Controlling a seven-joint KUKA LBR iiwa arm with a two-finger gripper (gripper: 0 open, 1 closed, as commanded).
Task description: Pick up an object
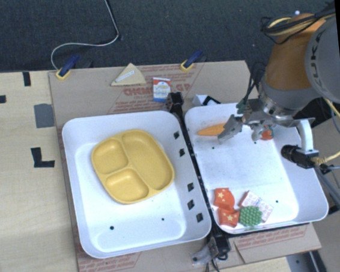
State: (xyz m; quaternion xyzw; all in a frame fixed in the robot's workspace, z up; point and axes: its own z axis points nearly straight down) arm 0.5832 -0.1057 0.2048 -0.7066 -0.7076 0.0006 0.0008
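My gripper point(244, 132) hangs over the back of the right bin point(298, 209), open, with nothing between its fingers. Its left finger point(229, 128) points down and to the left, close to the right end of an orange carrot-shaped piece point(208, 131) lying near the bin's back left corner. A small red thing point(267, 133) shows just right of the other finger. At the bin's front lie two red pieces point(224, 198) point(229, 217), a green round piece point(250, 216) and a white speckled packet point(257, 204).
The left bin point(89, 231) holds a yellow divided plate point(132, 165). Behind the bins, on the cardboard, stand a small red, white and blue box point(161, 90) and a tan wedge point(129, 75). A black divider with clips point(189, 160) runs between the bins.
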